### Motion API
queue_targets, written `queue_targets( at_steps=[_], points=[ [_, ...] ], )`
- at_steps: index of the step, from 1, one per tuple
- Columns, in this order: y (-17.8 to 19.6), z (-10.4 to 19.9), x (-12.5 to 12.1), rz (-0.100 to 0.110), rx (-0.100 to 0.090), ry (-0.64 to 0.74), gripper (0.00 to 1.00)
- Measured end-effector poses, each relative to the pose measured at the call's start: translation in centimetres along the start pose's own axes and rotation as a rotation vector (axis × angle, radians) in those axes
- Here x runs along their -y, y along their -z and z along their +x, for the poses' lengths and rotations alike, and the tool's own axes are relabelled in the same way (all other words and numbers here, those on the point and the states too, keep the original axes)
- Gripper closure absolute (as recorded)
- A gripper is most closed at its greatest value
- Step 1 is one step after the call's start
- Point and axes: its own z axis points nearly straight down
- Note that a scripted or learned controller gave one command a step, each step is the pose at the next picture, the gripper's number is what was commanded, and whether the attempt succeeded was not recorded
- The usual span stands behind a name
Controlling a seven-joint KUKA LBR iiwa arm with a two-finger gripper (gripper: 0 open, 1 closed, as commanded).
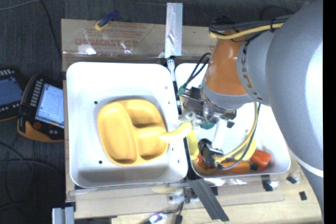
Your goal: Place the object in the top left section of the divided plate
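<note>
the arm (231, 68) is reaching in over the right bin (278, 162), and the claw (195, 122) is hanging just above the wall where the two bins are meeting. the wrist is covering the claw from above, so whether it is spread or pressed together cannot be told. the object, a pale yellow curved piece (176, 132), is lying across that wall: one end is sitting at the claw, and the other is reaching over the right rim of the yellow divided plate (107, 139) in the left bin (84, 86). the top left section is lying on the far side of the plate from it. risks, as judged from here: if the hold is weak or absent, the piece is likely to be dropping onto the bin wall or into the nearer right-hand section. a low carry is risking a catch on the plate rim, which would be shifting the plate.
</note>
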Motion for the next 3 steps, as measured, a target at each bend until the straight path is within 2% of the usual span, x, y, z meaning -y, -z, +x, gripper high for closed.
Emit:
queue_targets(
  at_steps=[1,2,3],
  points=[
    [-1.2,5.3,-4.1,-0.002,0.004,0.166,1.0],
    [-1.3,-1.7,-1.9,-0.001,0.002,0.143,1.0],
    [-1.3,-3.9,1.3,0.0,0.001,0.097,1.0]
  ],
)
